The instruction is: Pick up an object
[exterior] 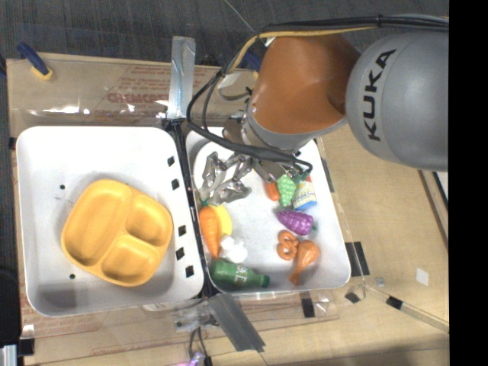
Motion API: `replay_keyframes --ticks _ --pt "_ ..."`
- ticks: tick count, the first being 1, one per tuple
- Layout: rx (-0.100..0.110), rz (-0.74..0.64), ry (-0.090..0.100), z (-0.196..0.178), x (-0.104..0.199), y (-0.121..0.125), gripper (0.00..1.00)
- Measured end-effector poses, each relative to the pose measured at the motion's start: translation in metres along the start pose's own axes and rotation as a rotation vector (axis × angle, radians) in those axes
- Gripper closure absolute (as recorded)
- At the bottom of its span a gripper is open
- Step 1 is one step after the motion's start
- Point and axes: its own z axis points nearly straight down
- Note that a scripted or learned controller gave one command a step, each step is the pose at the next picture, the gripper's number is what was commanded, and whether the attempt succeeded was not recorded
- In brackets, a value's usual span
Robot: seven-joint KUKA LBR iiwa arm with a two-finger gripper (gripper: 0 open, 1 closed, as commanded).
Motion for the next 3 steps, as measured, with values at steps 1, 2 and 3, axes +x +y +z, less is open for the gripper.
replay_keyframes --ticks 1,2,3 --pt "0.003 -0.069 0.0 -0.026 -0.044 -0.098 1.0" --pt "-0.001 0.019 0.004 0.019 -0.041 -0.122 1.0" --pt "0.006 -0.13 -0.002 -0.047 -0.006 -0.173 1.0"
